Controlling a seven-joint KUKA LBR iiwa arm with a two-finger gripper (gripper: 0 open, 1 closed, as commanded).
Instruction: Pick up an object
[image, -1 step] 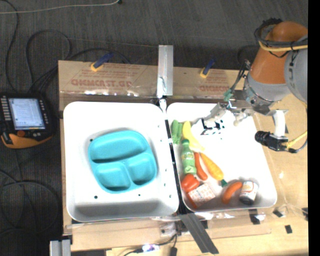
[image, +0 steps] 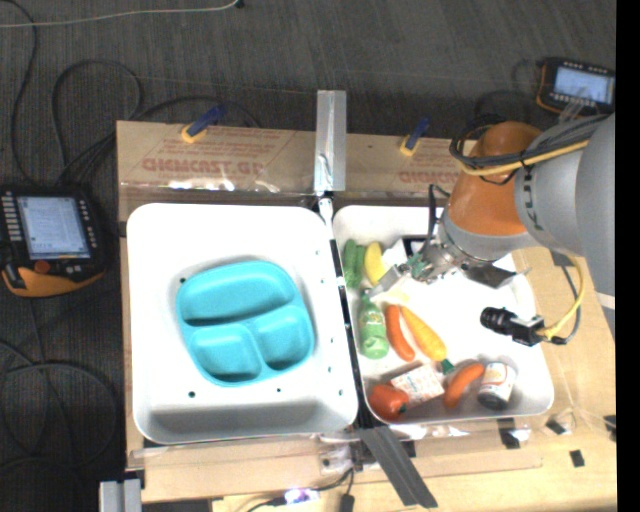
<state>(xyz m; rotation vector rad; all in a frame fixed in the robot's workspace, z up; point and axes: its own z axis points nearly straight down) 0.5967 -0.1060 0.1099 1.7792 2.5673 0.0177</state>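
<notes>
Yellow plastic banana (image: 374, 263) looks light, stiff, slippery; take its middle. If the gripper (image: 415, 268) is open, I cannot tell.

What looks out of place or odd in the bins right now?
Nothing looks spilled or broken. The toy food lies crowded against the right bin's left wall and near edge, some pieces touching or overlapping. The blue tray sits slightly askew in the left bin. The gripper is low beside the yellow piece.
</notes>
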